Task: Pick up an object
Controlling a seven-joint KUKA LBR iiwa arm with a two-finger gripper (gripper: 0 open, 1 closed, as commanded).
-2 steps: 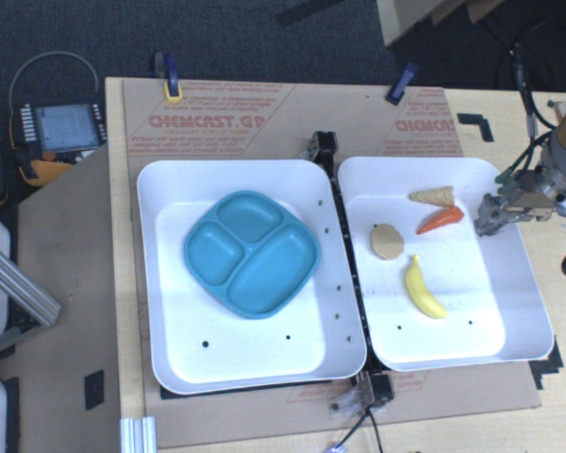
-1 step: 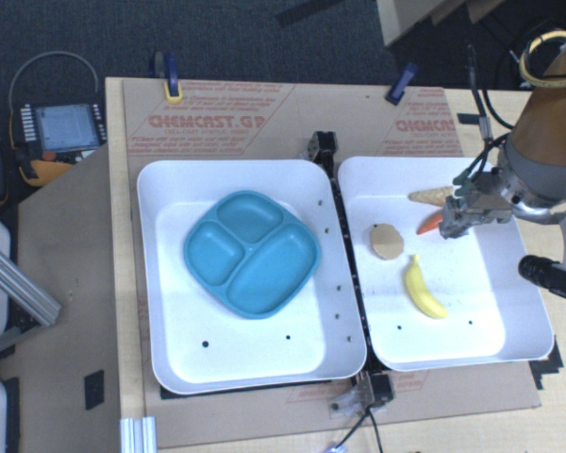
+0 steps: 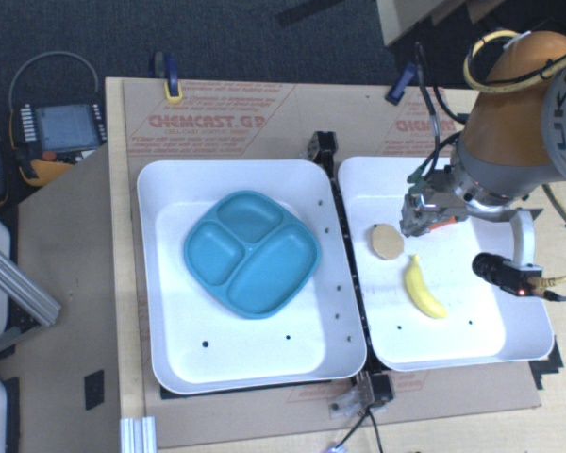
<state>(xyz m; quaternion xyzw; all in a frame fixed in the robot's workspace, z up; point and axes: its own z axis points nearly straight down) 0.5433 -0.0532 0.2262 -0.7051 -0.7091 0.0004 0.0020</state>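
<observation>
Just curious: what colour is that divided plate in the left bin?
Blue, a light turquoise shade; the plate shows clearly in the camera view.

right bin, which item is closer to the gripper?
The round tan piece, just left of the gripper. The yellow banana lies farther off, toward the bin's near edge.

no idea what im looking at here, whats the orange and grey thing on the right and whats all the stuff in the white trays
This is one picture, taken by a fixed camera above a bench and looking down at a slant. The orange and grey thing is a robot arm reaching in from the right. At its end is a gripper, the part meant to pick things up; it hangs over the right bin, and I see nothing held in it.

Two shallow white bins sit side by side. The left bin holds a blue divided plate with three compartments. The right bin holds a yellow banana and, beside it, a small round tan object, too small to name. The gripper is just right of that tan object.
</observation>
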